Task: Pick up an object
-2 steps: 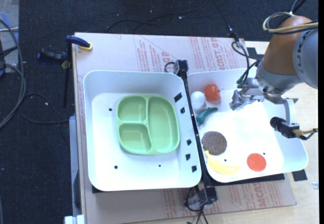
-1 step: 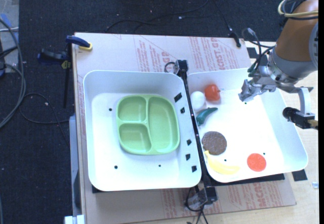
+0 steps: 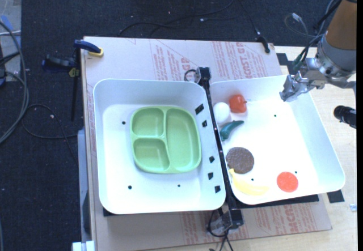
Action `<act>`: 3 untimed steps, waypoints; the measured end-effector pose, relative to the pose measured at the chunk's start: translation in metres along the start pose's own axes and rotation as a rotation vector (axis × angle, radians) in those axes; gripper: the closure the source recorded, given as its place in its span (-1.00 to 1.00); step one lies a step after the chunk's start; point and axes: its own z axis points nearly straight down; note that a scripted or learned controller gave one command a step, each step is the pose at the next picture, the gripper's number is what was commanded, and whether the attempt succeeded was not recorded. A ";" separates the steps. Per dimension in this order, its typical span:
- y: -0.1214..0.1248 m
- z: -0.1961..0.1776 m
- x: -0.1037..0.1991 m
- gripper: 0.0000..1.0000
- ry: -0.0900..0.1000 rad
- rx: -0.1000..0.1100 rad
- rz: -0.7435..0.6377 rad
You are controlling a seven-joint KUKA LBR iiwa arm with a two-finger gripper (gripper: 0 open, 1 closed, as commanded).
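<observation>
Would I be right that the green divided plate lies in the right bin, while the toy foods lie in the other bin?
Not quite: the camera view shows the green divided plate in the left bin. The toy foods, such as the banana and brown cookie, lie in the right bin.

The grey arm with its orange band (image 3: 344, 29) reaches in from the right, its two-finger metal gripper (image 3: 288, 93) angled downward

Grey arm (image 3: 334, 63), orange band, metallic hand (image 3: 290, 91), cables
</observation>
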 end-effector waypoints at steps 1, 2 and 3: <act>0.000 -0.009 0.000 1.00 0.001 0.004 0.000; 0.002 0.009 0.054 1.00 0.003 0.006 -0.004; -0.002 0.012 0.115 1.00 0.003 0.006 -0.005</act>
